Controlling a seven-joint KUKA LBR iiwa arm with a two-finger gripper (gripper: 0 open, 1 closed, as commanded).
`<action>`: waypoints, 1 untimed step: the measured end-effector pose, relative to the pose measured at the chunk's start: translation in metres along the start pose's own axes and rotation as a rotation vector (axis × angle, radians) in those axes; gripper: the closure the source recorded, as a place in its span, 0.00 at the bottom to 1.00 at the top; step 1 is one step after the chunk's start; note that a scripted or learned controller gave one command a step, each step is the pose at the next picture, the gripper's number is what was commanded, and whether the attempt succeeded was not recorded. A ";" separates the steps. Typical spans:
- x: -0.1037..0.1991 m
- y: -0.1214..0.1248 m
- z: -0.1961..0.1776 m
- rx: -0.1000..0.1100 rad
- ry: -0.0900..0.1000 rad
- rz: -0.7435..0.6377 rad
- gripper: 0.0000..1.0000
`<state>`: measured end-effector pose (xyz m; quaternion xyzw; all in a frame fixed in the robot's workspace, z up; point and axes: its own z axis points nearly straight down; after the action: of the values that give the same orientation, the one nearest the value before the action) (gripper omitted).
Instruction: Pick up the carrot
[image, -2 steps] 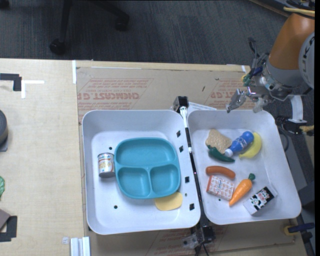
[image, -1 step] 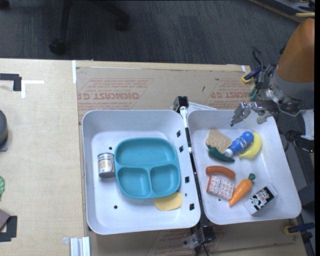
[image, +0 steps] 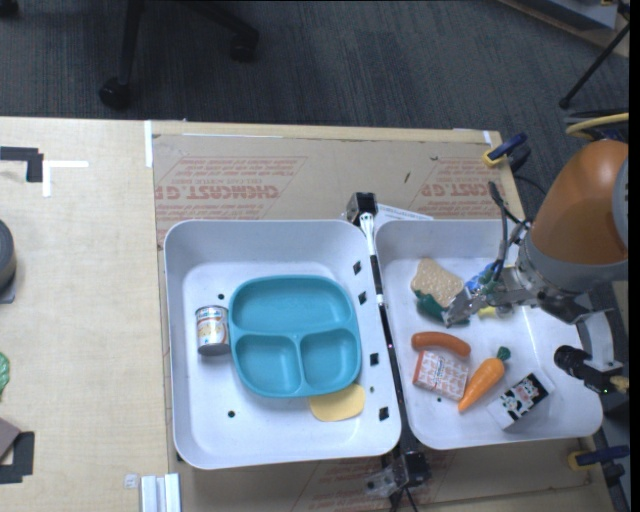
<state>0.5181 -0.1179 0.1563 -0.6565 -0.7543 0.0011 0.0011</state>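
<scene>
The carrot (image: 482, 381) is orange with a small green top. It lies slanted on the floor of the right bin (image: 570, 425), near its front. My gripper (image: 457, 311) hangs over the middle of that bin, above and to the left of the carrot and well apart from it. Its tip sits just above a reddish sausage (image: 441, 343) and beside a tan slice of bread (image: 436, 277). Nothing shows in its grasp.
Around the carrot lie a red-and-white packet (image: 440, 374) to its left and a black-and-white carton (image: 523, 398) to its right. The left bin (image: 190, 420) holds a teal divided plate (image: 295, 335), a small can (image: 211, 328) and a yellow disc (image: 337, 404).
</scene>
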 end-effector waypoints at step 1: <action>-0.048 -0.047 0.065 -0.003 -0.001 0.050 0.00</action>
<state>0.4782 -0.1715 0.0914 -0.6750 -0.7378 0.0003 -0.0001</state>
